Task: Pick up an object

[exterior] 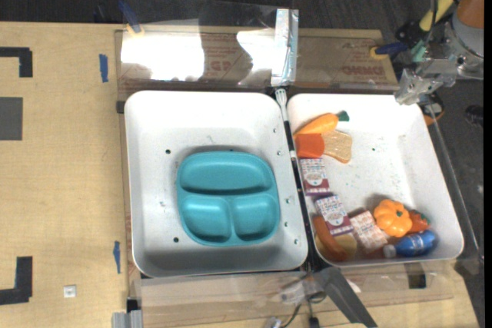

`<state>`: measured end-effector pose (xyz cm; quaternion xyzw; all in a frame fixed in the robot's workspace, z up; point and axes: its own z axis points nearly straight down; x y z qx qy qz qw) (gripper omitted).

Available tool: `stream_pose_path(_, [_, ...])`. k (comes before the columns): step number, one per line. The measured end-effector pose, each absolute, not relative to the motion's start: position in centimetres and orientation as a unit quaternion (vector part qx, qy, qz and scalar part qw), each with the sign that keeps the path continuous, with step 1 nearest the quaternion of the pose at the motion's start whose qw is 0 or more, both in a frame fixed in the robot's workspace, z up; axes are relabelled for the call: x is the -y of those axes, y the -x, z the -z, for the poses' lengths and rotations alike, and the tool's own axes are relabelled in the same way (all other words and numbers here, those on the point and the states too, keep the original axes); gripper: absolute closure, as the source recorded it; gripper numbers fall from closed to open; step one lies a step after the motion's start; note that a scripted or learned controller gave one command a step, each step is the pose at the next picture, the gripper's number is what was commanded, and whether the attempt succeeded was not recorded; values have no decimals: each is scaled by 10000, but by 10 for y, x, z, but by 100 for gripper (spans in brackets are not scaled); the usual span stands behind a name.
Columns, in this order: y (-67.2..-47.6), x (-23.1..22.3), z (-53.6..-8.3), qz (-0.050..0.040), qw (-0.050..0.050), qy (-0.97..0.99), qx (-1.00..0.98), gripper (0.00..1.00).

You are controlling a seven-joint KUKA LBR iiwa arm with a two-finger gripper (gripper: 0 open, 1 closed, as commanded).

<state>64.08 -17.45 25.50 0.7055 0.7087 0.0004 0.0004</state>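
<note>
Pale wooden bench (54, 165) under two white bins. No item lifted yet: toy carrot (323, 123) lying at the upper left of the right bin (440, 165), touching a tan cracker (337, 147); orange pumpkin (393, 217) and blue bottle (415, 243) heaped with small cartons along the near edge. Teal divided tray (227, 196) in the left bin (146, 165). Gripper (415, 87) over the right bin's far right corner, well apart from every item; open or shut, cannot tell. Probably the approach step. Next: move inward over one item, descend squarely, close.
</note>
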Motion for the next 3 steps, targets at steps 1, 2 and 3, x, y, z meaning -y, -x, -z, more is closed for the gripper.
stream_pose_path(1, [-641,174,-254,1,0,-7054,-7088,0])
stream_pose_path(2, [-636,139,-99,-5,2,-6878,-7259,0])
stream_pose_path(3, [-650,175,-102,-4,17,-6448,-7643,0])
